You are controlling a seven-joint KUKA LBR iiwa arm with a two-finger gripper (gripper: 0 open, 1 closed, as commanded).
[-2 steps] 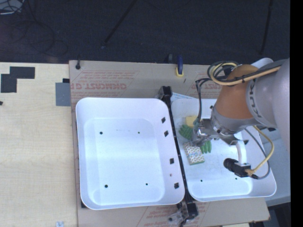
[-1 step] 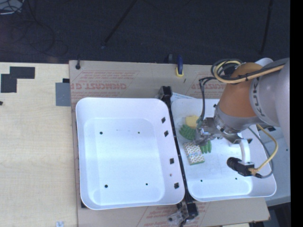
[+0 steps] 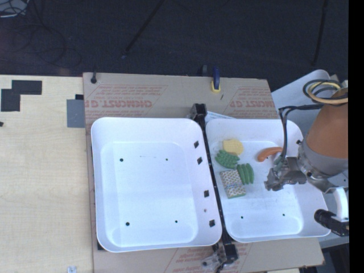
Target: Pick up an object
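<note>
**End effector beside the cluster, orange piece closest**

Nearest the camera, at the bottom of the camera view, the front rims of the two white bins lie on the cardboard-covered worktop point(image 3: 142, 92). The left bin point(image 3: 105, 209) has only small dark marks on its floor, and the right bin point(image 3: 267, 232) carries everything worth picking.

Further up in the right bin, the end effector point(image 3: 278, 178) sits low over the bin floor, right of the objects. How wide it stands cannot be made out, and nothing can be seen in its grip.

To its left, near but apart, lie a patterned rectangular piece point(image 3: 232, 183) and a green pod-like piece point(image 3: 245, 173), whose long axis runs roughly up and down the view. Beyond these sit a darker green leafy piece point(image 3: 226, 159) and a yellow piece point(image 3: 232, 147).

A small orange piece point(image 3: 269, 153) lies just above and slightly left of the end effector, its long axis running roughly left to right. By my judgement it is the closest candidate, needing only a short shift toward the bin's far side.
</note>
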